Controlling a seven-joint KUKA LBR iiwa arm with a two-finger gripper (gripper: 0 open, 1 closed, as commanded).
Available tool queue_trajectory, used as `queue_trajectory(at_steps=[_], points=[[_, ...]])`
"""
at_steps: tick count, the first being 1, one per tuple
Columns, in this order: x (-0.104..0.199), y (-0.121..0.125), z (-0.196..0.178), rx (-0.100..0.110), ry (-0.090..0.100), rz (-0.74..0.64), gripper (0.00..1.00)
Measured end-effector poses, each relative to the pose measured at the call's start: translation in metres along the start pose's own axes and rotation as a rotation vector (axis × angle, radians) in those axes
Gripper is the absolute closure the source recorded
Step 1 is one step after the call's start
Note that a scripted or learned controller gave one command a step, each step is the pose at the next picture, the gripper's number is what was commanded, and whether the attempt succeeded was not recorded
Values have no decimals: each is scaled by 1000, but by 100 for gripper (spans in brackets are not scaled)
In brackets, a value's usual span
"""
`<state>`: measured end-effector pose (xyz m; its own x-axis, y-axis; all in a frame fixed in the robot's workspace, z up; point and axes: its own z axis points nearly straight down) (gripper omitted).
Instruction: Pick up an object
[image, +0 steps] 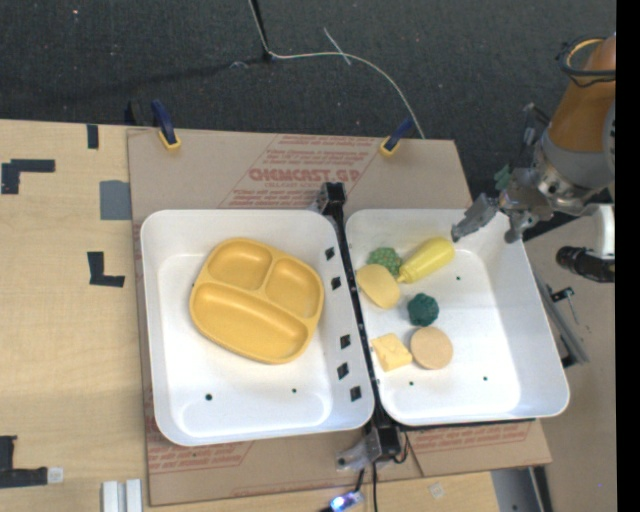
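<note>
The objects lie in a loose cluster in the right bin (520, 340), all to the left of the claw (492, 222) and lower in the view. Closest to it is a yellow corn-like piece (428, 258), lying tilted with its upper end toward the claw but apart from it. Touching the corn's lower-left end is a small green leafy piece (384, 260), and just below that a pale yellow rounded piece (379, 286). Farther from the claw sit a dark green lump (423, 309), a tan round disc (432, 349) and, touching the disc's left side, a pale yellow wedge (392, 353).

The claw hovers over the bin's upper right corner, its two fingers spread apart with nothing between them. Above it rises the grey wrist and orange band of the arm (585, 110).

Well to the claw's left, the left bin (165, 330) holds a yellow divided tray (257, 299). Both bins rest on a cardboard sheet (290, 170) clamped to the wooden worktop (50, 330)
</note>
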<state>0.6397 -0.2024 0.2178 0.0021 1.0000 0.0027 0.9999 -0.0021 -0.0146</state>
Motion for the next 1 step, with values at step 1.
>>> queue_trajectory(at_steps=[1], points=[[0, 3, -8, -13, -3, -3, 0]])
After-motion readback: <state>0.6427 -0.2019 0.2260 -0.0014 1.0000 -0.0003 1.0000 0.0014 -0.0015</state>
